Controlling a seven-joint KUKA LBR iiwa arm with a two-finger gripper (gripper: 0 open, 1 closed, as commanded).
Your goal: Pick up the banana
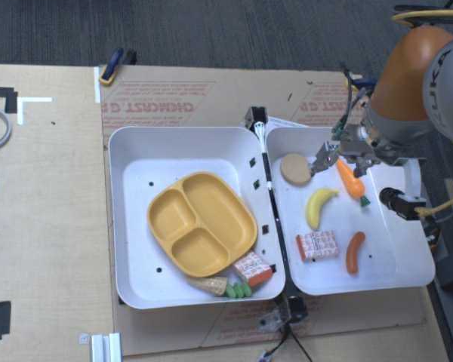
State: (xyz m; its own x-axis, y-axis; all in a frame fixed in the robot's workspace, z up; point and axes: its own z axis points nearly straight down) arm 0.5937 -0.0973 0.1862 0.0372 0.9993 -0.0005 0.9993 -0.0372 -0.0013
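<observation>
The yellow banana [319, 206] lies curved in the middle of the right bin [408, 266]. My gripper [341, 164] hangs over the back of that bin, above and to the right of the banana, not touching it. Its fingers are spread open, one by the tan round bread [295, 169] and the other by the top of an orange carrot [351, 180]. The carrot lies just under the gripper. Nothing is held between the fingers.
The right bin also holds a red and white packet [317, 245] and a red sausage [353, 252], both in front of the banana. The left bin [128, 202] carries a yellow divided plate [202, 222], a small carton [253, 270] and green pieces [240, 289] at its front.
</observation>
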